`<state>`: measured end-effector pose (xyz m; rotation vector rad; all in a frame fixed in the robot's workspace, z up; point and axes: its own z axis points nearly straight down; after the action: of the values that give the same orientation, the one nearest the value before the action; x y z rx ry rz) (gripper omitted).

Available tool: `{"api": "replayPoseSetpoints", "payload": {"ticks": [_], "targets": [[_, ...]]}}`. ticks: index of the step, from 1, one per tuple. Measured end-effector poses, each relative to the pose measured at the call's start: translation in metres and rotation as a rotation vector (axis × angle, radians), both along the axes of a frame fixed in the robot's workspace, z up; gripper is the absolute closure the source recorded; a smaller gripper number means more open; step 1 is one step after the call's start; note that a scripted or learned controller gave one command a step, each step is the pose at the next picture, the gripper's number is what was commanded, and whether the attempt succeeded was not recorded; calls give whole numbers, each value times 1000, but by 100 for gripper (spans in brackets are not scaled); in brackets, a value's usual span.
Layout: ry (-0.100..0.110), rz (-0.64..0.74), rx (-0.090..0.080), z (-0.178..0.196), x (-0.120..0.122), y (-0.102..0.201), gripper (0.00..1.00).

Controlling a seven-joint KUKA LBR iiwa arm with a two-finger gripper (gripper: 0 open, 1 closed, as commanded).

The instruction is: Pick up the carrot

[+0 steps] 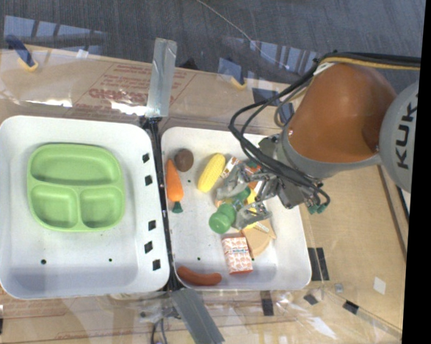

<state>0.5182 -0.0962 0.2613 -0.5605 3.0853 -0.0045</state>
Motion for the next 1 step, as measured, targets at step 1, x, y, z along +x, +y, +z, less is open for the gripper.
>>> {"api": "replayPoseSetpoints", "payload": {"ticks": [1], "targets": [[9,-211,3,-45,18,81,100]]}}
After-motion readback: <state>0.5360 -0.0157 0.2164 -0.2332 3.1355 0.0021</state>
